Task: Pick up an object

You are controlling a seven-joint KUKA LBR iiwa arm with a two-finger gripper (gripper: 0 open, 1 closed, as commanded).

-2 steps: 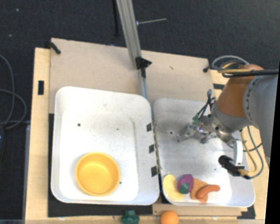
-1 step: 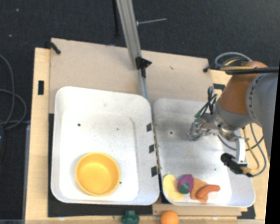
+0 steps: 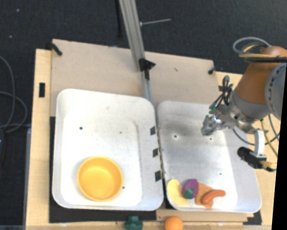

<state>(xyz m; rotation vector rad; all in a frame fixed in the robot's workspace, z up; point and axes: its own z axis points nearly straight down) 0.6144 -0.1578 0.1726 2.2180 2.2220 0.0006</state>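
A yellow bowl point(image 3: 100, 178) sits in the near part of the left bin point(image 3: 73, 110). At the front edge of the right bin point(image 3: 184, 116) lie a yellow banana-like piece point(image 3: 173, 189), a purple toy with a green tip point(image 3: 190, 188), and an orange carrot-like piece with a red sausage point(image 3: 211, 195). My gripper point(image 3: 210, 126) hangs over the upper right part of the right bin, well away from the toys. Nothing shows between its fingers.
An orange ball point(image 3: 173, 225) and a dark green toy point(image 3: 133, 225) lie on the bench in front of the bins. A metal rail point(image 3: 136, 35) slants down from the top to the gap between the bins. A black cable and connector point(image 3: 250, 157) hang by the wrist.
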